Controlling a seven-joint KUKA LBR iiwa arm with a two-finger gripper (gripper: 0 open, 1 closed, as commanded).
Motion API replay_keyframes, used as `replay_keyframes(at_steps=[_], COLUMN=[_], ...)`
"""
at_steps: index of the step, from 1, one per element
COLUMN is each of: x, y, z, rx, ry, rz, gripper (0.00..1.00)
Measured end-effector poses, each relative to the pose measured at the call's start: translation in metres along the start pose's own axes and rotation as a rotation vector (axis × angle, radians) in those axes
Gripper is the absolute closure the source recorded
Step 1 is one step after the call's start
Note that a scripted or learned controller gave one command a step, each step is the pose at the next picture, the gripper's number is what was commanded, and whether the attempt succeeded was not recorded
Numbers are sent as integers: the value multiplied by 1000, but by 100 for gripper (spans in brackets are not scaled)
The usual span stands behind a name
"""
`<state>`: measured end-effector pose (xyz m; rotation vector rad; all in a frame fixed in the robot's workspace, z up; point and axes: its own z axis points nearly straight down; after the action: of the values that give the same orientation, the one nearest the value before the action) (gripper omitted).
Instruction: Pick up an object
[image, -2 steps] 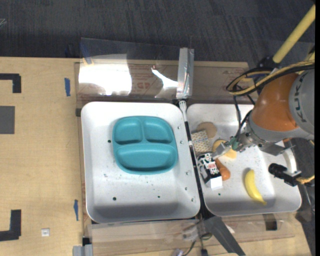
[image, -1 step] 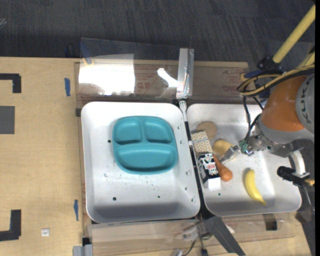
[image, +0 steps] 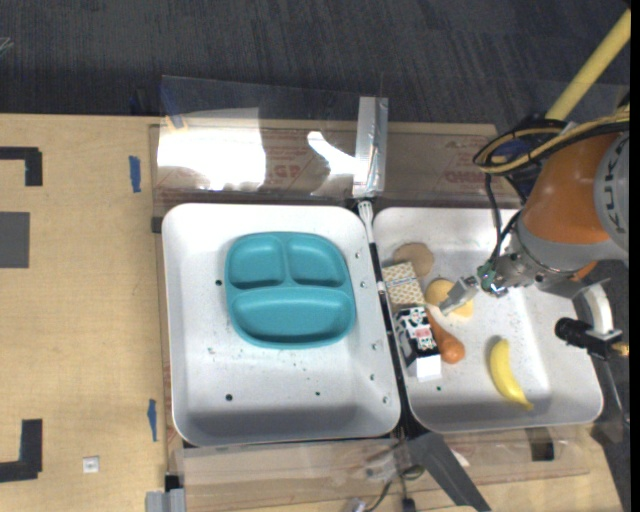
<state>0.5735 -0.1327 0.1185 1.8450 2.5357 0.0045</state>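
In the right bin (image: 570, 400) lie a yellow banana (image: 507, 374), a small orange carrot (image: 452, 348), a yellow lemon-like fruit (image: 440, 292), a brown round item (image: 415, 257), a checkered box (image: 402, 285) and a black-and-white carton (image: 417, 335). My gripper (image: 460, 298) reaches in from the right and hangs low right beside the yellow fruit. Its fingers point left toward that fruit, and a pale yellow piece sits just under them. I see nothing clearly clamped between them.
The left bin (image: 190, 400) holds a teal divided plate (image: 290, 288). A clear plastic sheet (image: 260, 150) with a taped strip stands behind the bins. The arm's orange band (image: 570, 200) and cables hang over the right bin's back right corner.
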Motion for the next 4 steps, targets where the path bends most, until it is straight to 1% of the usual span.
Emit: replay_keyframes(at_steps=[1, 2, 3, 4], x=[5, 28, 27, 10], y=[-46, 13, 15, -17], z=[31, 31, 18, 3], rx=[0, -4, -11, 5], ry=[1, -2, -7, 2], rz=[135, -54, -53, -96], gripper=[0, 0, 100, 100])
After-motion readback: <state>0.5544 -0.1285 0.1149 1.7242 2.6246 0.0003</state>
